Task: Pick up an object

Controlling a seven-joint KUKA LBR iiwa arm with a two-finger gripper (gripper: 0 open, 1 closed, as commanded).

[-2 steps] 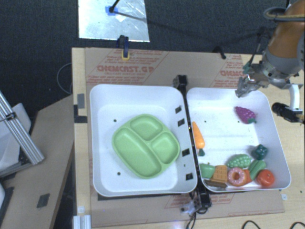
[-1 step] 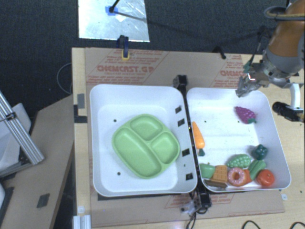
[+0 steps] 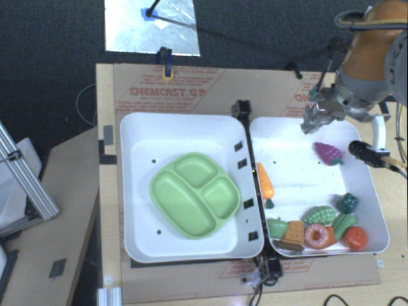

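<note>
Two white bins are sitting side by side on the bench [image 3: 191, 85]; toy food is lying in the right bin [image 3: 287, 152], purple grapes [image 3: 327, 152] nearest the claw [image 3: 317, 118], which is hovering at the far rim, its state unclear. Risk: closing short and grabbing nothing, or clipping the rim. Red lettering is reading roughly "CHEMCAST GP".

My right bin [image 3: 299, 171] lies open in its middle; toys [image 3: 319, 228] crowd its near edge, grapes [image 3: 327, 152] sit just below me.
</note>
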